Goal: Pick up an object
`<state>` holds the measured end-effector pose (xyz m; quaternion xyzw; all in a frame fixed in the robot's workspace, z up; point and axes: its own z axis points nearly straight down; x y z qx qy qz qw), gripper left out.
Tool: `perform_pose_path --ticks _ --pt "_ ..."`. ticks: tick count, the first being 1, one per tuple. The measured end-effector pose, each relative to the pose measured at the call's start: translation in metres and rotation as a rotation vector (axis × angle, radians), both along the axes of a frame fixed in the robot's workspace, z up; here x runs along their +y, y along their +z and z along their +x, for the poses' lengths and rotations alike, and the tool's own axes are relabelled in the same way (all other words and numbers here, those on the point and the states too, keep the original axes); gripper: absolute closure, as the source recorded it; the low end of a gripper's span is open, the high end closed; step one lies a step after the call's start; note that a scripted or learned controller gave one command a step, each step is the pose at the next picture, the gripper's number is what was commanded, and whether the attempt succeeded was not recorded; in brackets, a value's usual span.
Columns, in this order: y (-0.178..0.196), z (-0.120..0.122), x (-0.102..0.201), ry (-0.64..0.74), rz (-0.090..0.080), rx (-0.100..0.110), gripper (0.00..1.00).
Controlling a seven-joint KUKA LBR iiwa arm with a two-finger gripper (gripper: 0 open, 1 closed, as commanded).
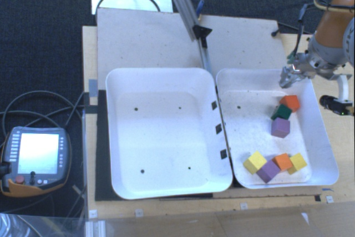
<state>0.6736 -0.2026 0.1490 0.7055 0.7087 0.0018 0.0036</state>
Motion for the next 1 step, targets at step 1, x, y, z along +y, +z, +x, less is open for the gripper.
perform_pose_path --ticks 1 --pt "0.0463 0.0068 0.0001 0.001 0.000 -0.001 1.00"
